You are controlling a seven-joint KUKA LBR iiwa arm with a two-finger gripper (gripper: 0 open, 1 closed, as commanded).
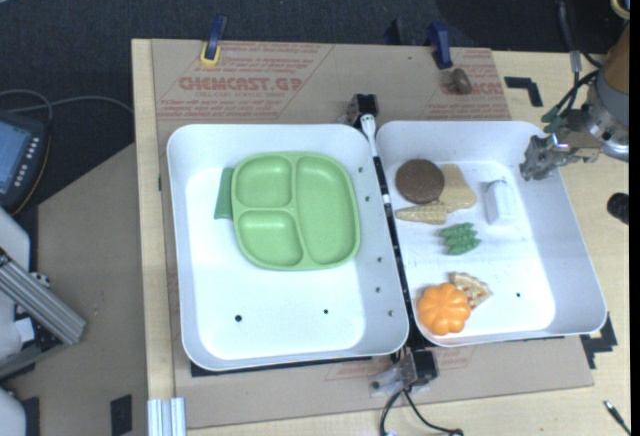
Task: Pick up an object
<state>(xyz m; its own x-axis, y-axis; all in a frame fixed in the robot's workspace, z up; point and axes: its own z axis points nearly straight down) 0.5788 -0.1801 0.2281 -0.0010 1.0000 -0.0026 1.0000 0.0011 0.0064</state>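
Observation:
The right bin [560,254] holds a brown round patty [419,180] on a tan slice [457,190], a pale corn cob [421,215], a green leafy piece [460,238], a small clear-white block [494,200], an orange pumpkin [443,309] and a tan cracker-like piece [470,288]. My gripper [538,160] hangs at the bin's far right rim, above and right of the white block, with nothing seen between its fingers.
The left bin [200,274] carries a green three-compartment plate [295,210]. Blue and yellow clamps [212,42] sit at the board's far edge. The arm [610,104] enters from the right.

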